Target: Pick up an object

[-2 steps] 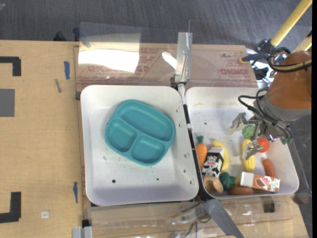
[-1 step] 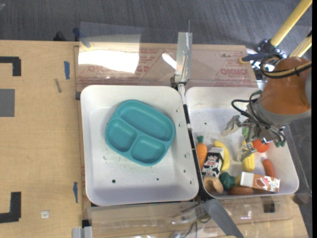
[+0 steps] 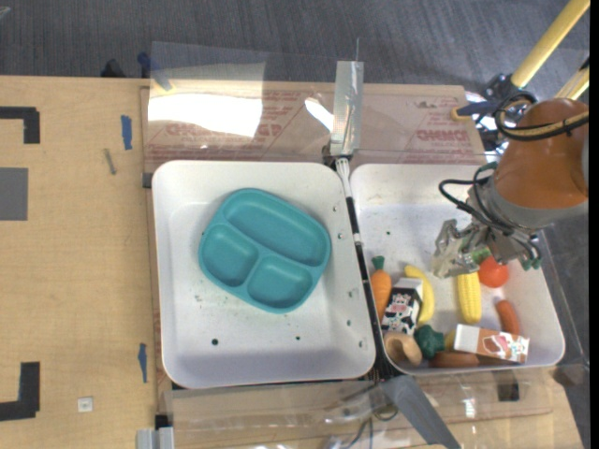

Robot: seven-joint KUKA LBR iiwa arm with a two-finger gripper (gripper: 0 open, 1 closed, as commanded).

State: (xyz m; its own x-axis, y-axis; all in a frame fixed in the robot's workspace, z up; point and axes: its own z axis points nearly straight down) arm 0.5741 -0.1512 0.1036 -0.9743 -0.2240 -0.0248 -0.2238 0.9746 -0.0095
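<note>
Nothing lifted yet: pick not completed.

Low in the right bin [image 3: 393, 190], gripper [image 3: 460, 251] hanging with fingers parted and bare, just left of the red tomato [image 3: 493, 272] and just above the yellow corn cob [image 3: 468, 296]. Carrot [image 3: 380, 288], milk carton [image 3: 401, 311] and juice box [image 3: 491, 342] lying untouched along the near side. Teal divided plate [image 3: 265, 249] alone in the left bin [image 3: 178, 279]. Closing and raising left to do, by the look of it.

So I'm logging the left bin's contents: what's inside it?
The left bin holds a teal divided plate, tilted across its middle. A few dark specks dot the floor. Anything under the plate is covered.
</note>
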